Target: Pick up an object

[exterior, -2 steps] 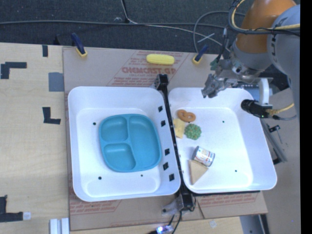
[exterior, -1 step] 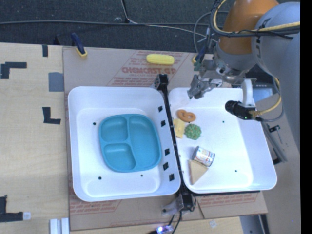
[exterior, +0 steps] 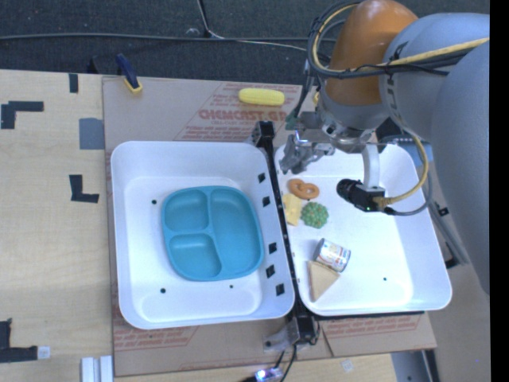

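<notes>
Pretzel (exterior: pixel 303 189) lies flat in the right bin (exterior: pixel 413 293), long axis across it, near the divider. My end effector (exterior: pixel 296 156) hangs just above it; I cannot tell its opening. Beside it sit broccoli (exterior: pixel 315 214), cheese (exterior: pixel 293 208) and a can (exterior: pixel 331 255).

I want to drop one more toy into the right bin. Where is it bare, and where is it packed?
Bare: the right bin's floor right of the can and wedge. Crowded: its left side, with pretzel, broccoli and gripper above.

A robotics lab: taped cardboard bench (exterior: pixel 56 213), loose cables (exterior: pixel 199 14), two white bins (exterior: pixel 127 213).
</notes>
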`<state>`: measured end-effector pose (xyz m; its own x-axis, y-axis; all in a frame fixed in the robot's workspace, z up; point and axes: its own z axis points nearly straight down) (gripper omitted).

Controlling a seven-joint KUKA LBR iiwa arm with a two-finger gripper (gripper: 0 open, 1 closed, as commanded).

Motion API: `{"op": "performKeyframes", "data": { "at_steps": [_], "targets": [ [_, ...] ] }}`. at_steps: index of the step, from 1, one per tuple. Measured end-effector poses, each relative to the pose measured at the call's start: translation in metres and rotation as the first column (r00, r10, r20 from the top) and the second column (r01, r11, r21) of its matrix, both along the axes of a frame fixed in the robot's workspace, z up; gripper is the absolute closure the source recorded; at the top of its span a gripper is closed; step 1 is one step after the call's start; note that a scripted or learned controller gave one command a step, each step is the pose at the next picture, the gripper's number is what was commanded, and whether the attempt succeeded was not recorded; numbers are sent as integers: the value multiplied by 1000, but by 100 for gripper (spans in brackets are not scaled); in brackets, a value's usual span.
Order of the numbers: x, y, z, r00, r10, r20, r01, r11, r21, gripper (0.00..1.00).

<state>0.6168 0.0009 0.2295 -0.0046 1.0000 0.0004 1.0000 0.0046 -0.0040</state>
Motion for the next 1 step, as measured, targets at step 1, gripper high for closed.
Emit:
{"op": "performKeyframes", "data": {
  "at_steps": [1],
  "targets": [
    [-12, 54, 8, 1000, 1, 1, -1, 1000, 1, 100]
  ]
}}
